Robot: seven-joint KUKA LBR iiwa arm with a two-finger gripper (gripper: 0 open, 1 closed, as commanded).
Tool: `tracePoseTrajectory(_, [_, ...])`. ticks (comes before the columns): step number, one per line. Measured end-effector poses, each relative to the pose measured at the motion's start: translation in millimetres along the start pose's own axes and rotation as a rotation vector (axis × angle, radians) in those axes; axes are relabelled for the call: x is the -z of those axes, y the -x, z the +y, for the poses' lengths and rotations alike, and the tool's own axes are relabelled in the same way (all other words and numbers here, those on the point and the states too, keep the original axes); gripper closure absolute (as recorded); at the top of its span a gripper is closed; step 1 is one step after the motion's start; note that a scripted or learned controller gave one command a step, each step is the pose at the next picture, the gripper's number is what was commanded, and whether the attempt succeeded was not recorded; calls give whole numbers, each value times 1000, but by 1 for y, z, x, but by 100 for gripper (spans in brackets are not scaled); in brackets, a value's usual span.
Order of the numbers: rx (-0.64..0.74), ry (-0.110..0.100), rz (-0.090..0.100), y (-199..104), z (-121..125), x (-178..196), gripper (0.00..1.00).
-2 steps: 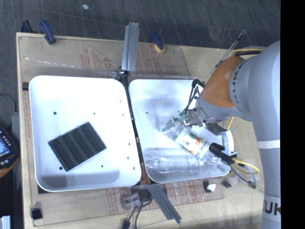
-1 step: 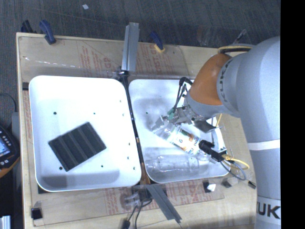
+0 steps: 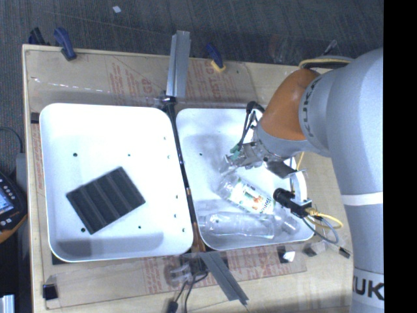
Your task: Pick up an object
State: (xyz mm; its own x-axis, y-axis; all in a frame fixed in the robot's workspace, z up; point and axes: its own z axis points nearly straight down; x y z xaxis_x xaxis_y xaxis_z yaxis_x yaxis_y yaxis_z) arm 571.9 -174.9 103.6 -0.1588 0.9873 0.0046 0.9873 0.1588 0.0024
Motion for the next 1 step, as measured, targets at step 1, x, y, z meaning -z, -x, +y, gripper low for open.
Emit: tracePoseTrajectory(1, [0,-1,0,0,0,0,0])
